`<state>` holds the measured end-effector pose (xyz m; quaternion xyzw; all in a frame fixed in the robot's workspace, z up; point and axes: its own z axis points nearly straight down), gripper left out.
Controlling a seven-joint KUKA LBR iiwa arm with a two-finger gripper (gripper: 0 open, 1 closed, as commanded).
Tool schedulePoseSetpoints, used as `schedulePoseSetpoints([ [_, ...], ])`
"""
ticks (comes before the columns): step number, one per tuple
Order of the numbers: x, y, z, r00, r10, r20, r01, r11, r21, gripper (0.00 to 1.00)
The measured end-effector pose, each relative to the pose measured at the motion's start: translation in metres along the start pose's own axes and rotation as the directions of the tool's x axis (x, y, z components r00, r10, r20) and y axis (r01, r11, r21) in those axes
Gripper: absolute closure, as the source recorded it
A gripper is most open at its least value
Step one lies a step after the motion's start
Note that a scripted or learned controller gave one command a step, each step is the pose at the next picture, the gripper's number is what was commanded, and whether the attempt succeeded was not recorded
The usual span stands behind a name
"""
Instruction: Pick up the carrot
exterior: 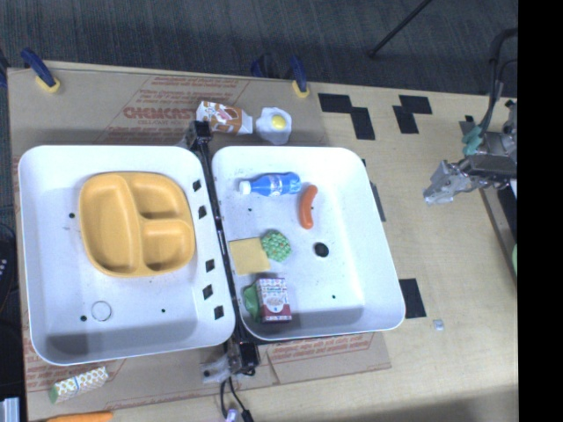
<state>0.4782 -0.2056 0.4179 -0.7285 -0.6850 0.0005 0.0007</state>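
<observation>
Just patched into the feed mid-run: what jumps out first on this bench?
The big yellow tray in the left bin grabs the eye first. The right bin holds the small stuff: a blue bottle near its far edge, with an orange sausage-shaped piece just right of it. The gripper sits off to the right over the bare bench, away from both bins.

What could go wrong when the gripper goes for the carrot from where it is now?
1. The gripper sits outside the right bin, so it must clear the rim on its way in.
2. The bottle lies close beside the carrot; the fingers might bump it.
3. The carrot looks thin and round, so it may roll or slip.
</observation>
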Motion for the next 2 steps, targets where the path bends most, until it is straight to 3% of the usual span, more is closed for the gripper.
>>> schedulePoseSetpoints([
  [1, 0.019, -0.003, 0.163, 0.998, 0.063, -0.001, -0.063, 0.998, 0.003, 1.0],
  [2, 0.004, -0.002, 0.1, 0.996, -0.091, 0.0, 0.091, 0.996, 0.0, 1.0],
])
